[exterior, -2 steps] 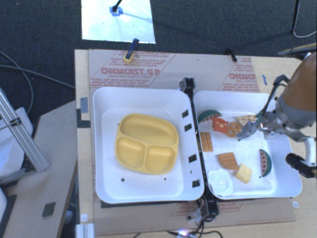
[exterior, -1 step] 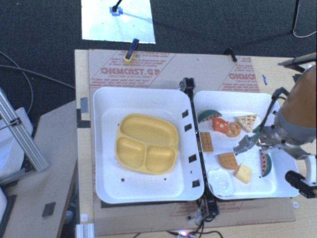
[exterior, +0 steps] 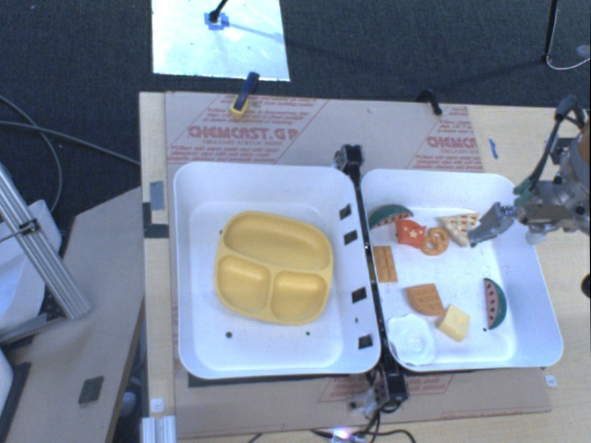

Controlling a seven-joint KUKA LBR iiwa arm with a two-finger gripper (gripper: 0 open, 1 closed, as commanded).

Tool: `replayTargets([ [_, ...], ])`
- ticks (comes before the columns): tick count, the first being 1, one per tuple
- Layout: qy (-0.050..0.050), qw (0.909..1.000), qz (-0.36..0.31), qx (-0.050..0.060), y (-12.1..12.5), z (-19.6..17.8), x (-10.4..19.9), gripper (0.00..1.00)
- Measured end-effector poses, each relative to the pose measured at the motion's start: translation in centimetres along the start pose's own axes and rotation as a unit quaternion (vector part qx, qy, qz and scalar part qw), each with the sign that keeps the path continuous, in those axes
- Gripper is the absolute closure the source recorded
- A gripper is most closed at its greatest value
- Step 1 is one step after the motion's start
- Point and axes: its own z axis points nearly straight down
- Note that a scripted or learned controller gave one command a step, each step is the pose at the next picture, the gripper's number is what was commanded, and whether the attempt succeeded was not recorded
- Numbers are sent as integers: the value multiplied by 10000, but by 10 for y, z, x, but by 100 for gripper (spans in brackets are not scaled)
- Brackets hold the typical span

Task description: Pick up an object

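Cardboard sheet point(exterior: 277, 127) under the bins reads "CHEMCAST GP" in red. Yellow divided tray point(exterior: 273, 266) lies in the left bin point(exterior: 199, 247). In the right bin point(exterior: 526, 340), right of that tray, toy foods lie; gripper point(exterior: 488, 226) hovers beside the triangular wedge point(exterior: 459, 223), whether closed or apart cannot be told.

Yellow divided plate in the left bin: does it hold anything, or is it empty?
Empty. The yellow divided plate shows three bare compartments; the toy food pieces all lie in the right bin.
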Motion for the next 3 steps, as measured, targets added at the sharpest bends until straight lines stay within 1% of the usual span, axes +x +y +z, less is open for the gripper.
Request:
replayTargets([
  [1,21,9999,49,145,-9,185,-39,0],
  [2,12,10000,21,67,-4,166,-38,100],
  [3,11,10000,23,66,-4,166,-38,0],
])
